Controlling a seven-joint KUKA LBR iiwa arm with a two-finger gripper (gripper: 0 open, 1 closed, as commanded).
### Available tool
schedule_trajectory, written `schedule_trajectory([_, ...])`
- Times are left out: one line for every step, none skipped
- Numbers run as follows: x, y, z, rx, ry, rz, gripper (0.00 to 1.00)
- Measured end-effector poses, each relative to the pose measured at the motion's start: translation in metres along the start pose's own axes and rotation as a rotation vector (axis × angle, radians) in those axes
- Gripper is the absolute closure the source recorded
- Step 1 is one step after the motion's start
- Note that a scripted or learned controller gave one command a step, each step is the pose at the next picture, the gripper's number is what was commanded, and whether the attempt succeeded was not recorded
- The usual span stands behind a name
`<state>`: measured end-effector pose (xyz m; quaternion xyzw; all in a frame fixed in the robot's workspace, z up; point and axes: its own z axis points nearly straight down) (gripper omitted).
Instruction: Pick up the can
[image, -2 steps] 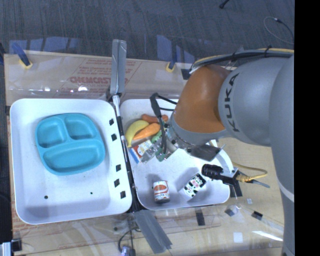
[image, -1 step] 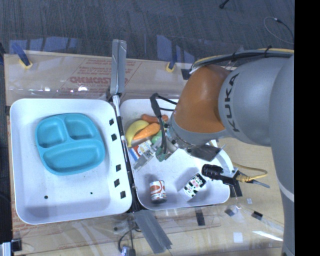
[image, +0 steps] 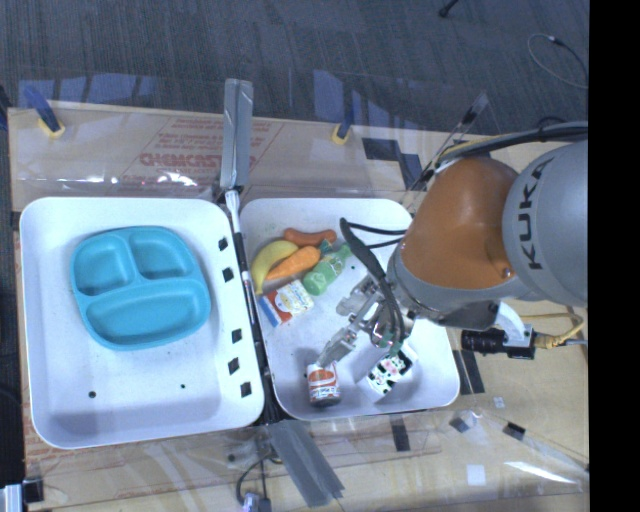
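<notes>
Two white bins sit side by side on the bench (image: 520, 470). Left bin (image: 50, 400) holds a blue divided plate (image: 140, 285), lying flat in its upper half.

Right bin (image: 430, 390) has the clutter. Can (image: 322, 385) stands near the front wall, left of centre, red-and-white label, top facing up. Just right of it is a black-and-white patterned item (image: 388, 372), too small to identify. At the back of the bin: banana (image: 268, 262), carrot (image: 295, 263) lying across it, a reddish sausage-shaped piece (image: 310, 237) behind them, a green bottle (image: 328, 268) tilted beside the carrot, and a small printed packet (image: 290, 298) just in front of the carrot.

Arm comes in from the right, orange band (image: 455, 235) over the bin's right half. Gripper (image: 350, 340) hangs low in the bin, angled down-left toward the can. Fingers (image: 335, 350) look spread, nothing between them. Nearest fingertip is just above and to the right of the can's top, close, but whether it's touching I can't tell. Can is on the bin floor, not gripped.
</notes>
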<state>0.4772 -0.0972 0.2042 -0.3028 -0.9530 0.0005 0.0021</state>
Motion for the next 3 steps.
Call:
schedule_trajectory([0.004,0.004,0.11,0.0,0.002,0.055,0.0])
schedule_trajectory([-0.029,-0.041,0.114,-0.002,-0.003,-0.103,0.0])
schedule_trajectory([-0.052,-0.012,0.096,-0.001,-0.001,0.096,0.0])
